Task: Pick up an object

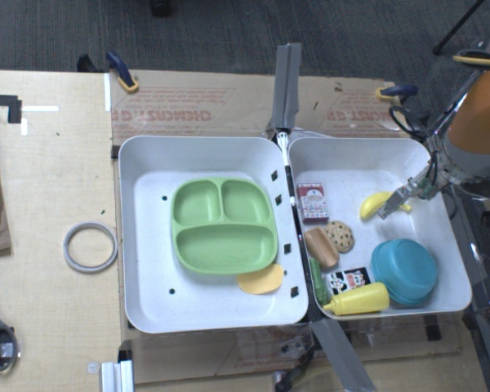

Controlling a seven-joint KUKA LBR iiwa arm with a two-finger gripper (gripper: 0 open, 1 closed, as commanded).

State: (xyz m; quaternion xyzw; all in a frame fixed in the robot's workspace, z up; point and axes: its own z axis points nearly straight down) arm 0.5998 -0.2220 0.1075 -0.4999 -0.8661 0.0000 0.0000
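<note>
Pincer (392, 206) low in right bin (367, 158), tips at the banana (376, 205): small, yellow, curved toy fruit, its near end right against the tips. Cannot tell the pincer's state. Blue bowl (404, 271) just below it; cookie (340, 235) lower left.

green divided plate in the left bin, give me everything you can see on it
The green divided plate looks like matte pale-green plastic, a rounded rectangle with three compartments: two small ones along the far side, one long one along the near side, all bare. It lies flat and upright, slightly rotated, near the middle of the left bin. A flat yellow piece pokes out at its near right corner, touching or partly tucked under the rim.
</note>
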